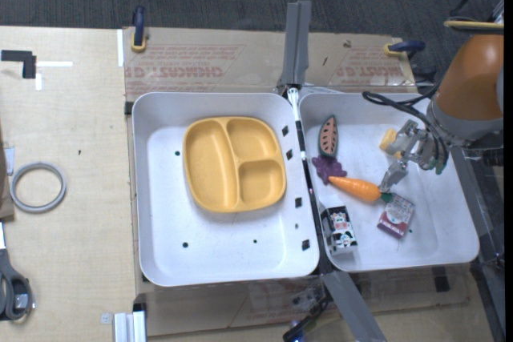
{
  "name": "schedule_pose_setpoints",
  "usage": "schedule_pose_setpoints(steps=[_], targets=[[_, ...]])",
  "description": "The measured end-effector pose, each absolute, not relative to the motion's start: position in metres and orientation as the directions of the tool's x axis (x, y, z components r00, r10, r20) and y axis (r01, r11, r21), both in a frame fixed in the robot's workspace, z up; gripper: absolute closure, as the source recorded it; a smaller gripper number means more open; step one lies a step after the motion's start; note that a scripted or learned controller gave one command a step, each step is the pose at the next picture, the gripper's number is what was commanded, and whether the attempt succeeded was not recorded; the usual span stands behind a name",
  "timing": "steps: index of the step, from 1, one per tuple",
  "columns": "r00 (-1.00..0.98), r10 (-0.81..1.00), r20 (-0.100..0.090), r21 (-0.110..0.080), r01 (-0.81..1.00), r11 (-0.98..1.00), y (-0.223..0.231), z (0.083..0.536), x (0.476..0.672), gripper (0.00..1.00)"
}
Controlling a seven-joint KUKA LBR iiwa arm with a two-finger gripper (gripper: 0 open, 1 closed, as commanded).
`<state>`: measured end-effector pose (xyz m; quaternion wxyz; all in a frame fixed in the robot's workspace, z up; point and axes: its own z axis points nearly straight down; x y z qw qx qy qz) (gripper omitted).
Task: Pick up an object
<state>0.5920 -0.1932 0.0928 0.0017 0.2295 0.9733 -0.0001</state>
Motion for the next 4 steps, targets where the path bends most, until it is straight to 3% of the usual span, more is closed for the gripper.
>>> schedule_pose_setpoints(steps=[1,2,3,4], targets=[[-0.894,0.447,-0.008,0.002,0.447,0.894,-0.194,0.103,0.593,1.00],[-0.894,0.447,-0.008,0.002,0.447,0.894,-0.194,0.103,0.593,0.00],[-0.788,0.616,-0.003,0.001,0.616,0.788,-0.142,0.092,0.622,0.00],[-0.876,0.483,-0.005,0.001,0.483,0.876,-0.130,0.142,0.632,0.00]])
